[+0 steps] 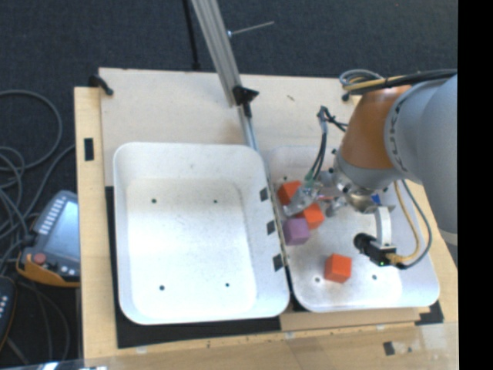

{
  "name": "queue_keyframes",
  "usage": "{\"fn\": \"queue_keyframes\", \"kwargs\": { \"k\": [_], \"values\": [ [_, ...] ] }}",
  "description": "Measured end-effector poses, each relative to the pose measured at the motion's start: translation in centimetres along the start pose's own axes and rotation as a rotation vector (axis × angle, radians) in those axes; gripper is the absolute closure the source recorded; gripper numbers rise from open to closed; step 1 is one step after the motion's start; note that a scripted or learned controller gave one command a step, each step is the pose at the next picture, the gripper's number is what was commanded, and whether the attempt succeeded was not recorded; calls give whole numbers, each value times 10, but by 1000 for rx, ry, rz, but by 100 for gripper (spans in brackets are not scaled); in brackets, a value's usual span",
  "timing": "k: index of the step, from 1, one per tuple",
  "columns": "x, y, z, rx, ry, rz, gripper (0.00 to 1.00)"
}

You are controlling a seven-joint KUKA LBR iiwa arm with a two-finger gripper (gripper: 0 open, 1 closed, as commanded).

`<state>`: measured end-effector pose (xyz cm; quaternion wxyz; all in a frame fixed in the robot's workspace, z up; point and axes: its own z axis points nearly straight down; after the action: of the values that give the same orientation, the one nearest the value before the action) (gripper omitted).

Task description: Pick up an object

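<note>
Reaching in from the right, the arm (400, 137) hung over the right bin (420, 287), its gripper (322, 203) low near that bin's left wall. Whether the pincer was open or closed could not be told. An orange block (313, 216) lay right at the gripper's tip, with another orange block (288, 191) just to its far-left and a purple block (296, 230) just on its near side, these three bunched together. A third orange block (337, 267) sat apart, nearer and to the right. All were squat cubes, showing no clear long axis. The left bin (192, 160) stood just beside.
</note>
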<state>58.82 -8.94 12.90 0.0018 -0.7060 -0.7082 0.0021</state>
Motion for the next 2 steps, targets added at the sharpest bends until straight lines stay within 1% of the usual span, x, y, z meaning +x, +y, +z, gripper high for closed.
{"fn": "queue_keyframes", "kwargs": {
  "k": [1, 2],
  "values": [
    [-1, 1, -4, -5, 0, 3, 0],
    [-2, 4, 34, -5, -1, 4, 0]
  ]
}}
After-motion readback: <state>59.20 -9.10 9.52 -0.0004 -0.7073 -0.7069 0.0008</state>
